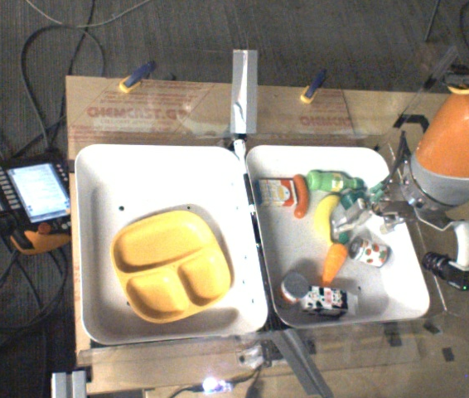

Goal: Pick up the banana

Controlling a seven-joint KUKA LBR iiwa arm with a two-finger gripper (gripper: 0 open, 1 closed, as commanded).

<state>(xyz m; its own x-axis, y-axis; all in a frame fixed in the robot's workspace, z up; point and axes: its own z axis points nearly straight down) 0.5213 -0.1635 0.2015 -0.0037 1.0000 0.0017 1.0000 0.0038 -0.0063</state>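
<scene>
Gripper (352,220) hovers right beside the banana (325,215) in the right bin (400,301), centre-right of frame; can't tell its grip. Risk: the crowding carrot (334,261) and green bottle (331,180) get snagged instead.

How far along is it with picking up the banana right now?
Done: the arm has reached into the right bin, and the gripper sits right beside the banana. In hand: nothing clearly; the banana lies on the bin floor between the green bottle and the carrot. Left: closing on the banana and lifting it clear.
</scene>
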